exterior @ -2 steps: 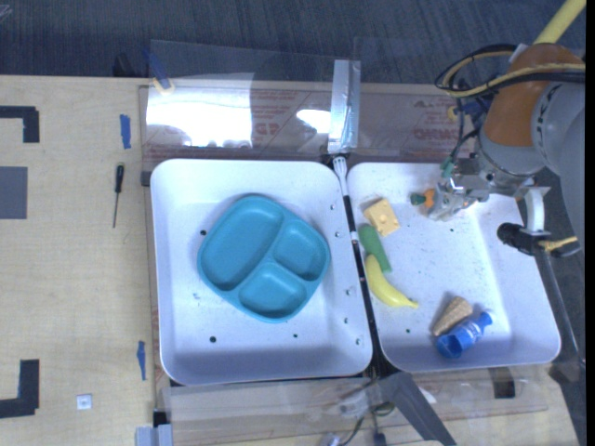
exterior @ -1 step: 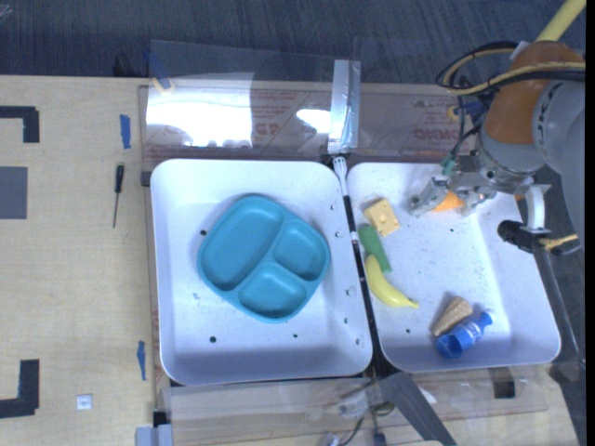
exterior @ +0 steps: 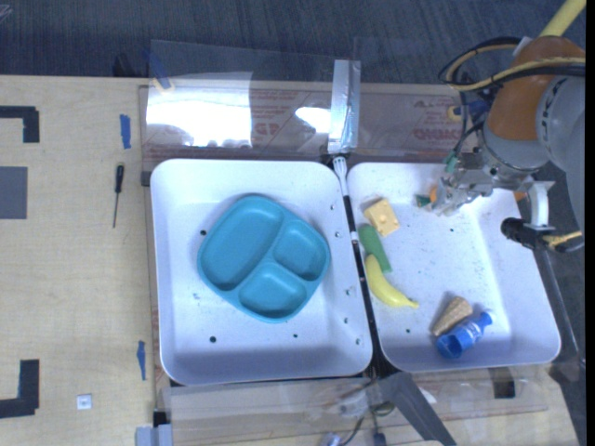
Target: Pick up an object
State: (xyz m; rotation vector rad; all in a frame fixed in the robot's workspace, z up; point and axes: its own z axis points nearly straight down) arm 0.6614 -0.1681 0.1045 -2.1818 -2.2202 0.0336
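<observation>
My gripper [exterior: 453,194] hangs low over the back of the right bin [exterior: 516,291], under the grey wrist with the orange band. A small orange and green object [exterior: 427,198] lies just left of it, close to or touching it; I cannot tell whether it is held. Further left sits a yellow cheese wedge [exterior: 382,217]. Below that, a green piece [exterior: 375,246] and a yellow banana [exterior: 390,288] lie along the bin's left wall. A tan cone [exterior: 451,313] and a blue bottle [exterior: 463,335] rest near the front.
The left bin [exterior: 177,203] holds a blue divided plate [exterior: 265,256]. A clear plastic sheet and a cardboard strip [exterior: 279,119] stand behind both bins. A screwdriver [exterior: 117,193] lies on the wooden bench at the left.
</observation>
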